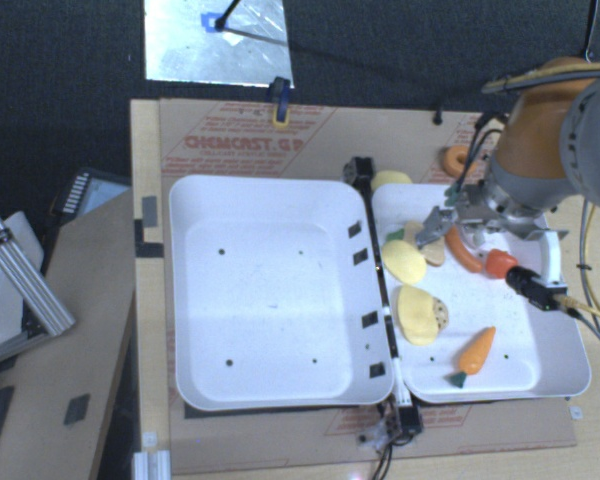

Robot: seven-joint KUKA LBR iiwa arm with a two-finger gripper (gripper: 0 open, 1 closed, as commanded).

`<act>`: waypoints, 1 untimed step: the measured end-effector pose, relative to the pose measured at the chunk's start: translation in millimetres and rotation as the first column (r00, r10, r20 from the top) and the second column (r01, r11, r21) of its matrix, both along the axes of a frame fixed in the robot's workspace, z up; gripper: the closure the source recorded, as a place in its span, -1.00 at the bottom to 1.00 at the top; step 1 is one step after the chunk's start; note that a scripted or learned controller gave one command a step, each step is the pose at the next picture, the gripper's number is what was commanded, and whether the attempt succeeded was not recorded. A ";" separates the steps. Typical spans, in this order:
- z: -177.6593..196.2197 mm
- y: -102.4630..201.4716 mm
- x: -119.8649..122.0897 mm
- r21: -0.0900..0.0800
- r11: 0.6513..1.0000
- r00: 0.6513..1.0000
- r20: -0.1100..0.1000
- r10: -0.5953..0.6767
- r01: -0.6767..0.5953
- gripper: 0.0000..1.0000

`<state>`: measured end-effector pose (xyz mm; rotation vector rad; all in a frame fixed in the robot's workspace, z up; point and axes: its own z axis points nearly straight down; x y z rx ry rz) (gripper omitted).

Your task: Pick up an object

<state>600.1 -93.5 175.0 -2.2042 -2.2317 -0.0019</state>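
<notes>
**Arm over right bin, nothing gripped yet**

Dark carpet surrounds a cardboard-topped bench (240,133) that bears two shallow white bins side by side. No single target is named, so the candidates are the toy foods in the right bin (565,368).

Closest to the gripper (450,223): an orange-red sausage-like piece (463,252), just below the tool, w/ a small red item (501,262) touching its right end. A tan piece (432,252) lies just left of it. Further left, near the divider, a pale yellow lemon-like shape (403,261), and below that a yellow potato-like piece w/ a speckled end (417,314). A toy carrot (476,350) sits alone toward the front, well apart from the rest. Another yellow item (391,180) rests at the bin's back left corner. An orange ring (457,160) lies outside the bin, on the bench.

The gripper hangs low over the cluster, approx. above the tan piece and sausage; likely lining up a grasp there. Whether it's open or closed can't be told, and nothing is seen between them.

The left bin (180,298) is bare white plastic, prob. the drop side.
</notes>
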 end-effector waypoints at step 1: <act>29.4 152.8 -8.8 0.003 1.000 1.000 0.007 0.007 -0.007 -1.00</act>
